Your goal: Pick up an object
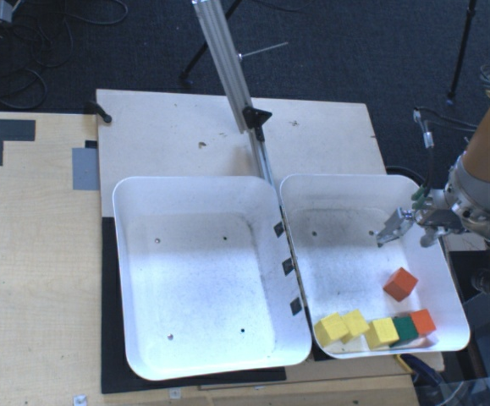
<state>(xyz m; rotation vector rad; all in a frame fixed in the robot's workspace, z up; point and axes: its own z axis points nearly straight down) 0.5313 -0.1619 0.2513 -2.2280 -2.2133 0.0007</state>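
Gripper (407, 225) above right white bin (346, 194), fingers spread apart, holding nothing; orange-red wooden cube (400, 283) lies nearby below.

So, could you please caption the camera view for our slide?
Gripper poised over the right bin, above an orange block and a row of coloured blocks.

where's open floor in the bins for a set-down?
The left white bin has bare floor wall to wall. In the right white bin, the far-left floor is free, between the divider and the gripper. Crowded: its near edge, with the yellow blocks, green block and orange cubes.
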